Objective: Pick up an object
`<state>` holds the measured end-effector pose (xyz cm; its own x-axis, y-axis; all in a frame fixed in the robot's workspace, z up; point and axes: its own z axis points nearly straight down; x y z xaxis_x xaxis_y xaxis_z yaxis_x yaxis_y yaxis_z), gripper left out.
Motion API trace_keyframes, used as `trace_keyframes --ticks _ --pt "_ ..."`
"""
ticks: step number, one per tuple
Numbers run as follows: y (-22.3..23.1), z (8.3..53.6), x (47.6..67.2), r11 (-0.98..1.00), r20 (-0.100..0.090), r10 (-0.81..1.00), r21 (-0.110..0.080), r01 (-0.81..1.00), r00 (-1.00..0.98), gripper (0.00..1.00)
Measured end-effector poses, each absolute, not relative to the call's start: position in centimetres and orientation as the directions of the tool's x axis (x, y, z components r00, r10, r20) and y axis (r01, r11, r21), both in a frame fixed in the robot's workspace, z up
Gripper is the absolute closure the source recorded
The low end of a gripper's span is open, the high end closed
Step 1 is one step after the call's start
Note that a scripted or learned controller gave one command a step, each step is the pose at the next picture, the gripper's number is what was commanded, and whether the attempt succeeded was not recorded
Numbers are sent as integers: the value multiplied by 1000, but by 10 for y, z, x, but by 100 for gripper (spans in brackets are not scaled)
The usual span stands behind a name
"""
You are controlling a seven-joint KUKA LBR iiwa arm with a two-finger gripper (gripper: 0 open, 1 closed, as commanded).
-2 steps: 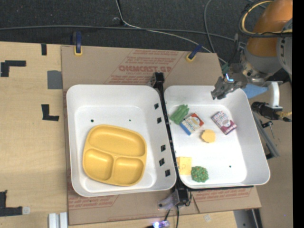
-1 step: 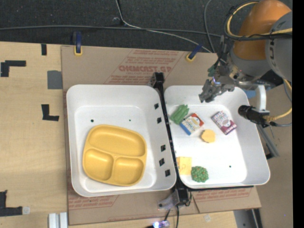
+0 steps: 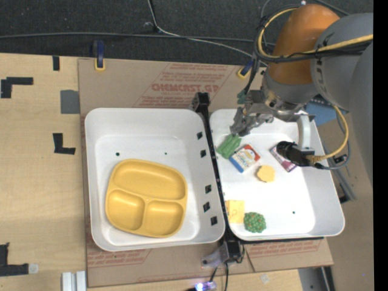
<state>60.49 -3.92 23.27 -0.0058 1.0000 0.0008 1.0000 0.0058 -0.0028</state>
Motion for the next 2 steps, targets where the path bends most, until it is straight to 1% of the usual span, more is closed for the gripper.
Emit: trace_keyframes --ticks 1,2 --pt "10 232 602 7 1 1000 -2 1000 -6 100" --pt "66 219 590 7 1 1000 -3 1000 -7 100"
